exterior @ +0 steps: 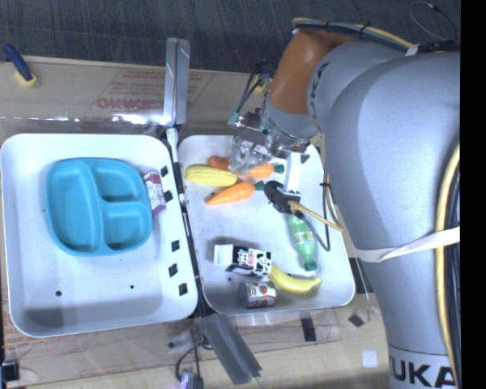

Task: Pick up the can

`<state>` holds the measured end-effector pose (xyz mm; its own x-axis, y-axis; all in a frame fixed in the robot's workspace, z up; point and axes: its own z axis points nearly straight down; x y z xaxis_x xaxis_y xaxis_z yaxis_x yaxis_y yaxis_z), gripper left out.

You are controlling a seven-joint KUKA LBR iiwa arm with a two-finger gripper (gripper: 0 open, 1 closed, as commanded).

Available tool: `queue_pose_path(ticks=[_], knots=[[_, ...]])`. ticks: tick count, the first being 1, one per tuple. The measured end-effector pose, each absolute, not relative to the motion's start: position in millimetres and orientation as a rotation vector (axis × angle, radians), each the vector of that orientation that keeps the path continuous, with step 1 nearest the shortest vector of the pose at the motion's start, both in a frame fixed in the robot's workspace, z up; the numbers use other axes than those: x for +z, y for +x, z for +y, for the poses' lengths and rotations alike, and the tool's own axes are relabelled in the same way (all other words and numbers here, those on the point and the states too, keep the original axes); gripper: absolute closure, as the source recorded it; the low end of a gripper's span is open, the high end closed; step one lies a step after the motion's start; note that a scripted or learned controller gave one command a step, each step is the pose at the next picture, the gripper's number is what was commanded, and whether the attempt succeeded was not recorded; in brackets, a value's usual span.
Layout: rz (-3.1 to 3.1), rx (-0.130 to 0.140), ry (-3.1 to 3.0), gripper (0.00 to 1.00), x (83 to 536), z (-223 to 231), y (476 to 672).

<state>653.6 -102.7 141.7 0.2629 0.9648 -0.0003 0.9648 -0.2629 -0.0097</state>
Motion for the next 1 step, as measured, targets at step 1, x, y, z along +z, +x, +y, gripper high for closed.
queue_pose_path(ticks=[1], knots=[[-1.555,-0.038,-2.743,1.00,105.2,-91.7,624.3]])
